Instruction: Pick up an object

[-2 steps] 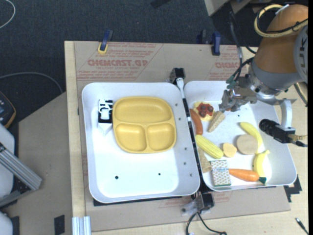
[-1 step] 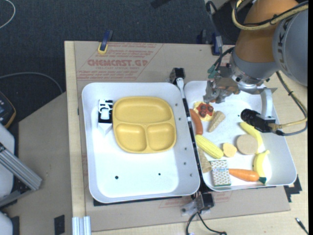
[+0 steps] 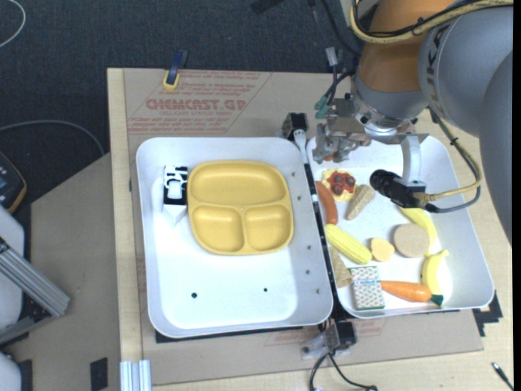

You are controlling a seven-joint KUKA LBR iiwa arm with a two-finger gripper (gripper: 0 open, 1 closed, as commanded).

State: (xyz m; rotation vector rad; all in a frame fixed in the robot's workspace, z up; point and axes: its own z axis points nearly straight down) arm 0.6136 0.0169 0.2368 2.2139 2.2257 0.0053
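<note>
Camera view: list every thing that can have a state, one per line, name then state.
gripper: over the right bin's far left corner, holding nothing I can see.
yellow divided plate: lying flat in the left bin, right way up.
corn cob: lying on its side in the right bin.
carrot: lying flat near the right bin's front edge.
small box: lying flat beside the carrot.
banana: lying against the right bin's front right wall.

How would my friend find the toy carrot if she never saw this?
Look in the right white bin, the one full of toy food. Go to its near edge, beside the small green box. The carrot lies flat there, the only long orange piece, pointing toward a yellow banana.
</note>
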